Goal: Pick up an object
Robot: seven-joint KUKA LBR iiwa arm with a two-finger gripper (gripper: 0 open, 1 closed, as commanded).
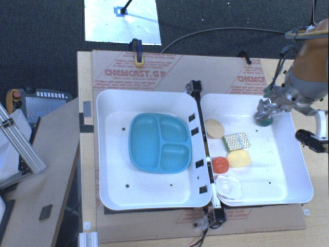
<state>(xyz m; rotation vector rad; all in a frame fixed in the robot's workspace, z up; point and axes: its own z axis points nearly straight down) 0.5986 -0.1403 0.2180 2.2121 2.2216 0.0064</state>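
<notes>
Gripper (265, 115) sits at the upper right of the frame, low over the right bin (288, 189); whether anything is pinched there I cannot tell, as a dark teal blob blurs into its tip. Much of the arm (311, 60) is cut off by the right edge. Lower centre-right lie a tan disc (214, 128), patterned block (236, 140), yellow piece (239, 159), red ball (220, 164) and white cup (228, 187). Centre-left, a blue divided plate (159, 142) fills the left bin (110, 189).
</notes>
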